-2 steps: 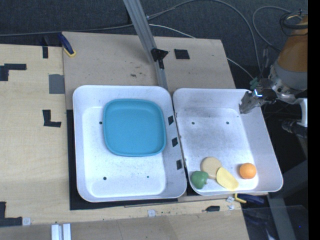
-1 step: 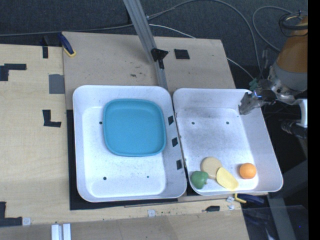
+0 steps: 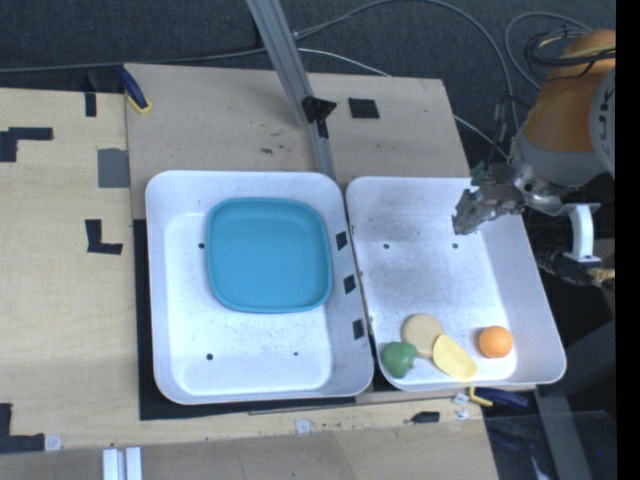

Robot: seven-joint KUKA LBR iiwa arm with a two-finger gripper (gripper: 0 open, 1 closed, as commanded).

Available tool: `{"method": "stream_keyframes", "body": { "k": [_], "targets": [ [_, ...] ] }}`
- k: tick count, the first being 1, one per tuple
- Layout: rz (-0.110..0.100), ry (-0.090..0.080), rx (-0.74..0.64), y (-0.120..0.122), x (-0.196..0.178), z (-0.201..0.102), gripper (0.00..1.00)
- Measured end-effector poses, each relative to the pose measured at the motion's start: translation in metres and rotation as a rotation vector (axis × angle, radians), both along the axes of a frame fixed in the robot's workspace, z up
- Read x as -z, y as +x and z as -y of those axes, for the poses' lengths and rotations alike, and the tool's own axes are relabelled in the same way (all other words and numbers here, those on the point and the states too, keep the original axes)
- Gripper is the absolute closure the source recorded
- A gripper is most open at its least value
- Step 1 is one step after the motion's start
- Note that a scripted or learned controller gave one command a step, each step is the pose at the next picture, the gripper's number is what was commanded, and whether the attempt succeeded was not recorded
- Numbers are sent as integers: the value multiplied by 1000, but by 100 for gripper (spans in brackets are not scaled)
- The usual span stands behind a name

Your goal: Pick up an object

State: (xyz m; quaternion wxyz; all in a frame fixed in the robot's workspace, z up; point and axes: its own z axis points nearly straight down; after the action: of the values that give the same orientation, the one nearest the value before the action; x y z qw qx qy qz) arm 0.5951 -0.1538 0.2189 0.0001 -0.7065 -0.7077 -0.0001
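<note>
Nothing picked up yet: claw (image 3: 468,218), state of closing indeterminable, over far right of right bin (image 3: 530,278), well apart from orange ball (image 3: 495,342), yellow piece (image 3: 454,357), green piece (image 3: 398,358) at near edge.

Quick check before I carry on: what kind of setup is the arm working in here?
Most likely a lab bench for robot picking trials. Two shallow white bins, the left bin and the right bin, sit side by side on a taped wooden bench, with loose cables behind and toy-like items such as an orange ball.
</note>
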Motion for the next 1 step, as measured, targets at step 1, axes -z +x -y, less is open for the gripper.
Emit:
{"method": "stream_keyframes", "body": {
  "k": [1],
  "targets": [
    [0, 0, -1, -6, -10, -55, 100]
  ]
}}
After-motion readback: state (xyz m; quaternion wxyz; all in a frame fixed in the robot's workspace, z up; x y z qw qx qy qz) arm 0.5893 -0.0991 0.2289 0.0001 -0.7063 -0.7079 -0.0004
